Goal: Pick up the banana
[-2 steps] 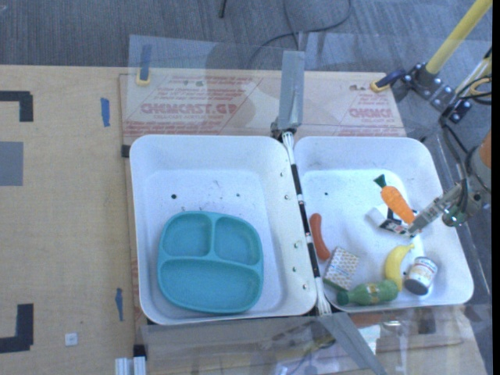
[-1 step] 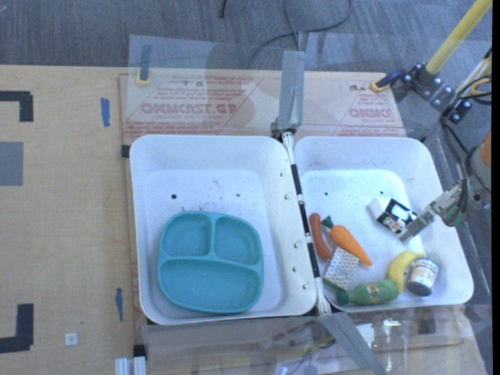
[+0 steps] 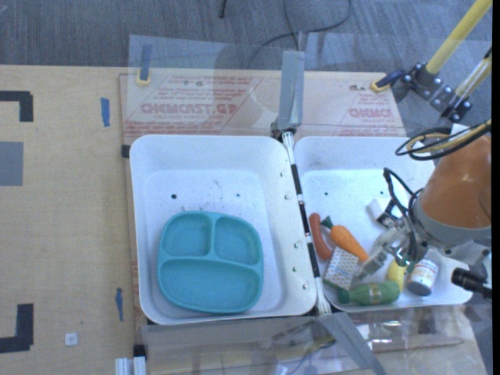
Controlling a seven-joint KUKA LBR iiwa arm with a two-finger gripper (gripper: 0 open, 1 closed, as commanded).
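Note:
The banana [image 3: 397,273] shows as a small yellow patch near the front of the right bin [image 3: 344,182], mostly hidden under the arm's wrist. My gripper [image 3: 380,256] hangs low over the bin's front half, just left of the banana and close above a green cucumber [image 3: 367,293]. From this angle I cannot make out whether it touches the banana. The grey arm with its orange band [image 3: 461,194] reaches in from the right and covers the bin's right side.
In the right bin lie a red sausage [image 3: 319,237], an orange carrot [image 3: 347,241], a speckled cracker [image 3: 341,268] and a small white jar [image 3: 423,276]. A teal divided plate [image 3: 209,262] sits in the left bin [image 3: 156,170]. Cables loop above the wrist.

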